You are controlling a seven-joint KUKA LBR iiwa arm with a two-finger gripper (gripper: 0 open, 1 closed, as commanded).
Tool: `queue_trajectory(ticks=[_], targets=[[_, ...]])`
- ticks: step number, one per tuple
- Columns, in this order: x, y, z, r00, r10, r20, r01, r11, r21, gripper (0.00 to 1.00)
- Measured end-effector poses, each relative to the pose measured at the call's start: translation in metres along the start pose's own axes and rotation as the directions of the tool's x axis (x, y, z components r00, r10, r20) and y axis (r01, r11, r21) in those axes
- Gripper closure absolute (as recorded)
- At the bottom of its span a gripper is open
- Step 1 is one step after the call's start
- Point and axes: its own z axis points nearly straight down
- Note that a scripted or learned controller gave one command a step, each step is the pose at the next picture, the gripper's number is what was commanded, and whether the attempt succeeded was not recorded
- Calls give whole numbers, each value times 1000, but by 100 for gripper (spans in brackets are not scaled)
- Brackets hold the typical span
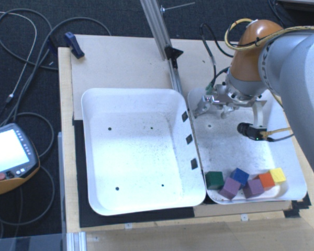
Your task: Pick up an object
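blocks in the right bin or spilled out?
In. The green cube, purple blocks, blue, orange and yellow all sit along the right bin's near edge.

You see two bins, left (94, 109) and right (295, 163), of smooth white plastic, speckled with dark flecks. The bench (120, 61) looks like matt pale board. The arm (290, 56) has a satin grey shell, its orange band (254, 51) glossy. The blocks (240, 182) look matt.
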Motion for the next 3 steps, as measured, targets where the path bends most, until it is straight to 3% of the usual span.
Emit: queue_trajectory(ticks=[1, 2, 3], targets=[[-58, 14, -1, 1000, 11, 9, -11, 1000, -6, 0], [-18, -14, 0, 1000, 5, 3, -5, 1000, 3, 0], [-69, -81, -42, 1000, 14, 7, -14, 1000, 1, 0]])
